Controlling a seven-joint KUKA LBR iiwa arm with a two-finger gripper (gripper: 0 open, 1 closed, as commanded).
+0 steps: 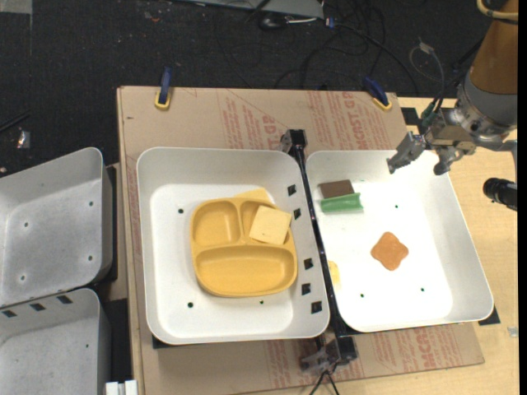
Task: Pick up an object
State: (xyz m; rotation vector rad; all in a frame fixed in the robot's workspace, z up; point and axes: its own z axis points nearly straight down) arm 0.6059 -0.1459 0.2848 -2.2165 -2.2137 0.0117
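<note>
My gripper [423, 159] hangs over the far right corner of the right bin [461, 245], its two fingers spread apart with nothing between them. A brown and green block [339, 197] lies near the bin's far left side. An orange cookie-like piece [389, 251] rests near the bin's middle, below and left of the gripper. In the left bin [165, 220] sits a yellow divided tray [239, 257] with a pale yellow square slice [269, 225] lying on it.
A black divider with clips [309, 220] runs between the two bins. A small yellow bit [333, 271] shows at the right bin's left edge. The bins stand on a cardboard sheet [247, 113] held by clamps. Grey lids [49, 220] lie at the left.
</note>
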